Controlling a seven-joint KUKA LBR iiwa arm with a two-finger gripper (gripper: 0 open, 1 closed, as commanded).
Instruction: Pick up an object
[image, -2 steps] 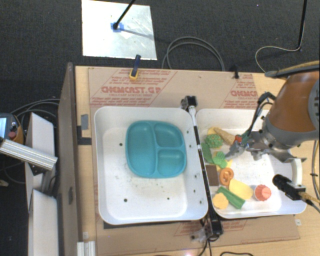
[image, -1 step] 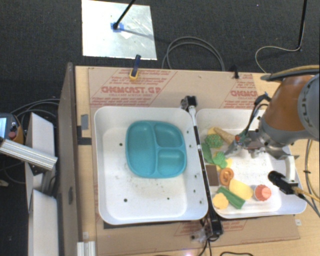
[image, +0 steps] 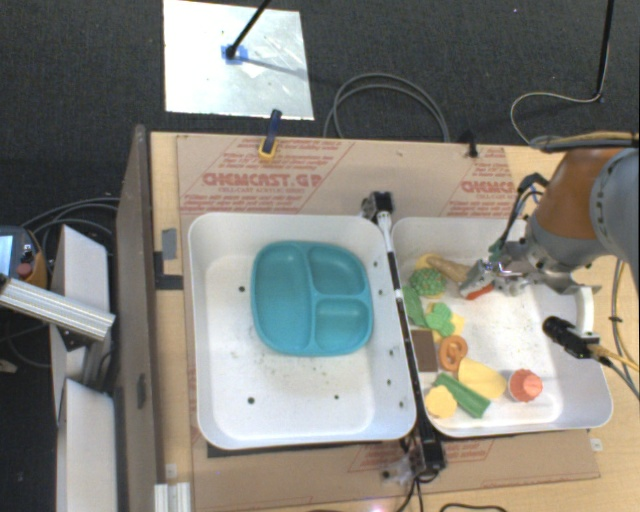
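carrot slanting up-right, beneath claw

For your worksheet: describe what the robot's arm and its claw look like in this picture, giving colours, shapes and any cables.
The arm is thick, rounded and grey, with an orange band above the wrist. Its claw is a small cluster of silvery metal parts. Thin dark cables loop beside the wrist, and a black cylindrical piece juts out below.

Bright, even overhead light, soft shadows, mild glare on the white bins, slightly soft focus.
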